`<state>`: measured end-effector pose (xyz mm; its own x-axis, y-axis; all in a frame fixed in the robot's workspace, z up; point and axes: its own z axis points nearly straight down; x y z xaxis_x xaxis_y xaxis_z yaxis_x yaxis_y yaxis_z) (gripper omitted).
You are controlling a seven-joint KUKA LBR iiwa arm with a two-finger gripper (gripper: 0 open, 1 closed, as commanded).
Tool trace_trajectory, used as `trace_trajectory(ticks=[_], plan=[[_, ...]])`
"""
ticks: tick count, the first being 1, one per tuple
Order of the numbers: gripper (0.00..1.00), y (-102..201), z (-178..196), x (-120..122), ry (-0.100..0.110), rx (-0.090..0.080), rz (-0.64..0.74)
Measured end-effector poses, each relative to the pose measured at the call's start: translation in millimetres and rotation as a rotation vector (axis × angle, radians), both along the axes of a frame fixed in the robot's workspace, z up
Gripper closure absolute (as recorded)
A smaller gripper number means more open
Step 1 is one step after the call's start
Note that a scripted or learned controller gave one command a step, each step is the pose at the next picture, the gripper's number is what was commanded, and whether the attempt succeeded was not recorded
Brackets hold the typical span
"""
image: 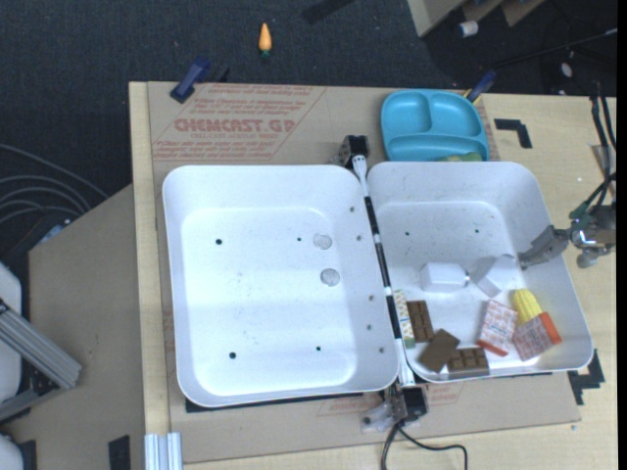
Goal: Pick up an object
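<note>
The right bin (509,199) holds a cluster of small objects in its near half. A white block (443,276) lies near the middle, with a grey wedge (486,276) just to its right. Towards the front right are a yellow piece (526,304) with an orange end, a red-and-white packet (498,326) and a pinkish packet (532,342). Brown chocolate-like bars (419,321) (438,349) (468,362) lie along the front left. In the left bin (196,262) there are two small clear discs (322,242) (330,277).
A blue divided plate (434,125) sits behind the right bin. A metal fitting (586,233) with a grey flap (539,249) stands at the right bin's right rim, below a dark cable. A blue clip (189,81) lies at the board's back left corner.
</note>
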<state>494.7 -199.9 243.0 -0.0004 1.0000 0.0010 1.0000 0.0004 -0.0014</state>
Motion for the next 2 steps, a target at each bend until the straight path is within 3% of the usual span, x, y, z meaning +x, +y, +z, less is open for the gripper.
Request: trace_trajectory(ticks=[1,2], plan=[[0.00,72.3,-38.8,-15.8,0.001,0.000,0.001],[0.00,151.3,-58.7,-15.9,0.002,0.001,0.000]])
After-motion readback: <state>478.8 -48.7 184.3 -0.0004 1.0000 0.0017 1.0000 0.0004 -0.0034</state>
